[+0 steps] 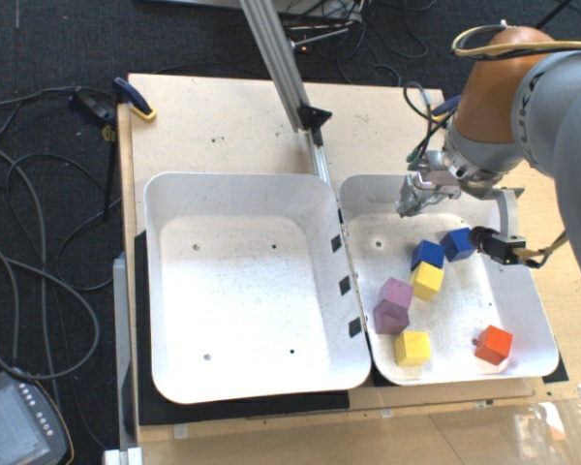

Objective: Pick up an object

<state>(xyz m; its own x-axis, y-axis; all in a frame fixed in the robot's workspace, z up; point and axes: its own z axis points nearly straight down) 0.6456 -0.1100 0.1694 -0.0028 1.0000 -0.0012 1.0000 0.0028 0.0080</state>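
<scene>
My gripper [413, 200] hangs over the back of the right bin [523, 303], up and left of the blocks, with nothing seen between its tips. Below it lie two blue blocks [428, 254] [458, 243], side by side. A yellow block [427, 281] touches the nearer blue one. A purple block [393, 306] sits close to the bin's left wall, a second yellow block [412, 348] lies in front of it, and an orange block [494, 344] rests near the front right corner.
The left bin [165, 289] stands beside the right one on the wooden bench. A slanted metal rail [276, 51] runs from the back down to the seam between the bins. A blue-and-yellow clamp [134, 100] lies at the bench's back left corner.
</scene>
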